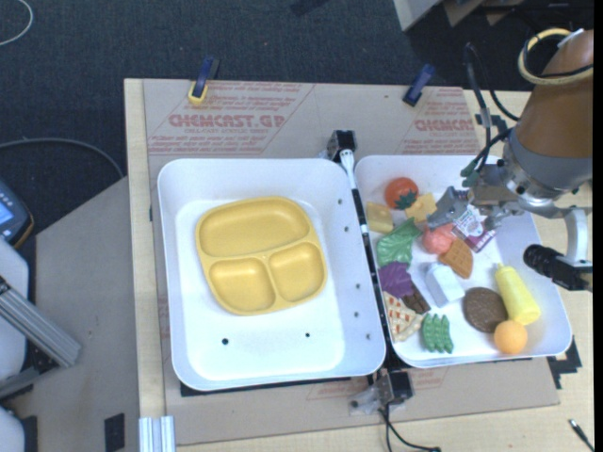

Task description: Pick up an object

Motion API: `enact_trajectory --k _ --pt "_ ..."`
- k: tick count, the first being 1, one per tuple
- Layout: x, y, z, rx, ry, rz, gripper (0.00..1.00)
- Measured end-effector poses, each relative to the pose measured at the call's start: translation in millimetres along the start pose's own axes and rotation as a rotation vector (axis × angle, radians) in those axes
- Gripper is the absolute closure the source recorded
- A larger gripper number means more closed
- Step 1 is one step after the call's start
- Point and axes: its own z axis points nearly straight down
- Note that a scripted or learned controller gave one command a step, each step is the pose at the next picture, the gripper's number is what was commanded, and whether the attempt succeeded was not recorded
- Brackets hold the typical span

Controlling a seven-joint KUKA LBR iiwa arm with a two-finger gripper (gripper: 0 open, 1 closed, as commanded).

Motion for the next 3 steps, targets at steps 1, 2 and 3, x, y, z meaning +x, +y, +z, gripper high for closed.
enact_trajectory --k 1,2,3 --pt "0 3 -7 -0.014 -0.002 -0.003 0.0" --pt "-2 6 56 -0.006 0.0 -0.002 0.0" --pt "2 0 116 -0.008 0.001 -0.002 0.0"
